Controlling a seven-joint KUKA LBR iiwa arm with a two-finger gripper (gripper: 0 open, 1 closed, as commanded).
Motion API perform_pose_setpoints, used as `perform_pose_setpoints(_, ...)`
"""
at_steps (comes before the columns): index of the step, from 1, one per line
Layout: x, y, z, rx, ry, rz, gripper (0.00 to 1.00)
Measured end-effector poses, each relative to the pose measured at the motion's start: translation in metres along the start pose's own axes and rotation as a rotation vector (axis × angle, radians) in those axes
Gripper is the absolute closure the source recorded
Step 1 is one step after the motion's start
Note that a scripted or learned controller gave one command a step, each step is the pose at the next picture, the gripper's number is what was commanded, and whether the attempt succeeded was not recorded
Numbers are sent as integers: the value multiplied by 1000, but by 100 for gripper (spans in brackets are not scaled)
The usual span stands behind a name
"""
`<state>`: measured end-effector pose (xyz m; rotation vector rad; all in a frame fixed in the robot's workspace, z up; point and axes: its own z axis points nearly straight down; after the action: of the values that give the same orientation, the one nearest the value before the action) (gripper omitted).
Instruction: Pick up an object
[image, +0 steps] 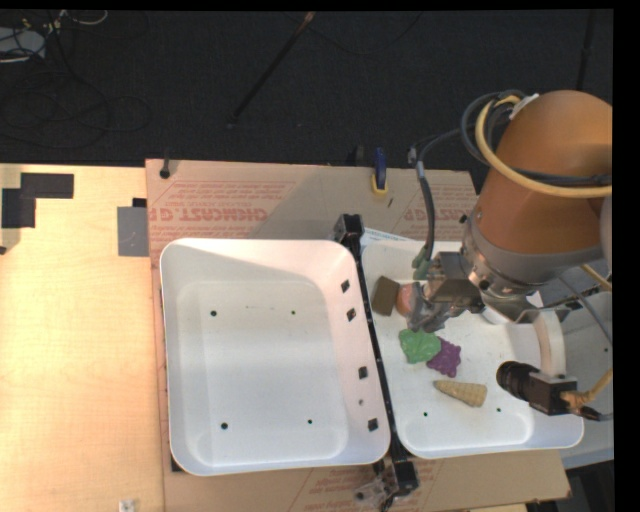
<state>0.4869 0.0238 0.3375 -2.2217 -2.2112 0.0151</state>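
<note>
The arm (545, 180) covers the far right corner of the right bin (500, 430), and its bulk hides much of that bin's back wall. The gripper (425, 322) hangs low over the middle of the right bin, dark against the clutter beneath it; how wide it stands cannot be told from this angle, and nothing can be seen gripped in it. Its tip sits just above the upper edge of a green lump (420, 347), and whether it touches the lump is not clear. A pink piece (406, 298) is partly hidden behind the gripper, so its shape is hard to make out. Just left of it, touching or nearly so, lies a brown piece (385, 296) near the bin's left wall. A purple lump (448, 357) lies against the green lump's right side. A tan cone (461, 392) lies on its side nearer the front, apart from the others, with its point toward the left. The left bin (260, 370) shows its white floor with a few small dark dots. Both bins rest on a cardboard sheet (250, 205) with red print, which lies on the pale wooden bench (70, 350). The bins' front edges run close to the lower border.
</note>
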Motion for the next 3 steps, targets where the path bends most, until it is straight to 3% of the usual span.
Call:
perform_pose_setpoints(1,21,11,-116,-19,3,-8,100)
perform_pose_setpoints(2,83,-15,-199,-16,3,-11,100)
perform_pose_setpoints(3,97,-14,-54,4,-3,-6,100)
